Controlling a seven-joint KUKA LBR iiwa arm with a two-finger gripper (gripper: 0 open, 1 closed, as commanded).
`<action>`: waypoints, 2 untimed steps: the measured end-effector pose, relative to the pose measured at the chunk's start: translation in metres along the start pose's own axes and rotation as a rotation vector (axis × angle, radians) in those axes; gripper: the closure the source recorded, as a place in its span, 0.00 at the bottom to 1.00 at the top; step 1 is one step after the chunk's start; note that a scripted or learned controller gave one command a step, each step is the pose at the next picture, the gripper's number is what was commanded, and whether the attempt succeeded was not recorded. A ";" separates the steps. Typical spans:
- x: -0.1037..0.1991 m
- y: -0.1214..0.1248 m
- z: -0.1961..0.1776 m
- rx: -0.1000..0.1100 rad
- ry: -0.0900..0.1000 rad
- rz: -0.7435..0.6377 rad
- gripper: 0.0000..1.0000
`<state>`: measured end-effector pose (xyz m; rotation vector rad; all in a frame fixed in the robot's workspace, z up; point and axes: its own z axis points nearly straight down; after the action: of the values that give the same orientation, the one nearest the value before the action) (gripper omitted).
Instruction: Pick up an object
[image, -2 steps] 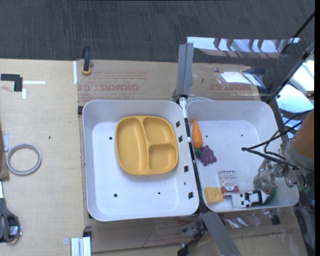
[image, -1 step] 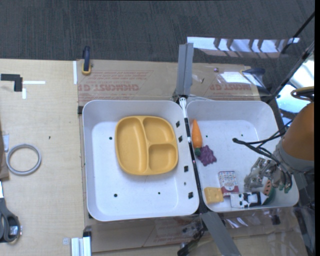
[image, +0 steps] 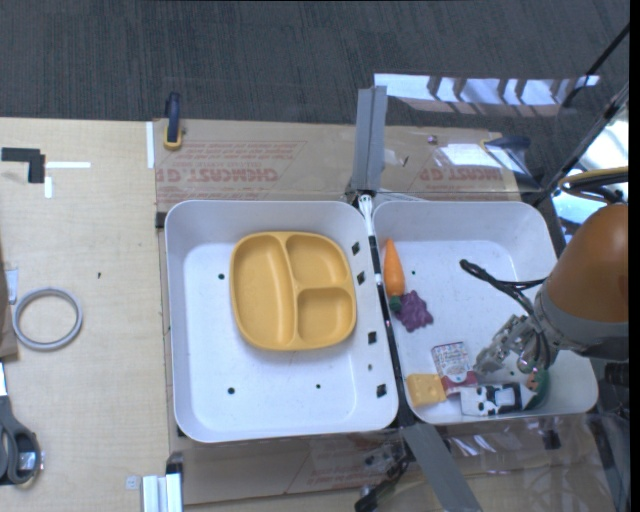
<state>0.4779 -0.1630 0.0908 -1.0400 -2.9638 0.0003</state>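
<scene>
Two shallow white bins sit side by side on my screen, smooth plastic with rounded corners, on a bench backed by a sheet of brown cardboard. The left bin holds a yellow plate, matte, softly square, and moulded into three compartments. The candidates for picking all lie in the right bin. A tapered orange carrot lies along the bin's left wall, with a lumpy purple piece just below it. Toward the near edge I see a small flat card with red print, a yellow block with squared edges, and a white-and-black item beside the block. The gripper, shiny bare metal, hangs low over the bin's near right corner, just beside the card and above the white-and-black item. From this slant I cannot tell whether it is spread, clenched, or grasping anything.
</scene>
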 end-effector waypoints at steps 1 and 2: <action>-0.037 -0.046 -0.001 -0.001 -0.003 -0.118 1.00; -0.037 -0.045 -0.025 -0.001 -0.003 -0.191 1.00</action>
<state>0.4786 -0.2215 0.1162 -0.7531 -3.0524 0.0007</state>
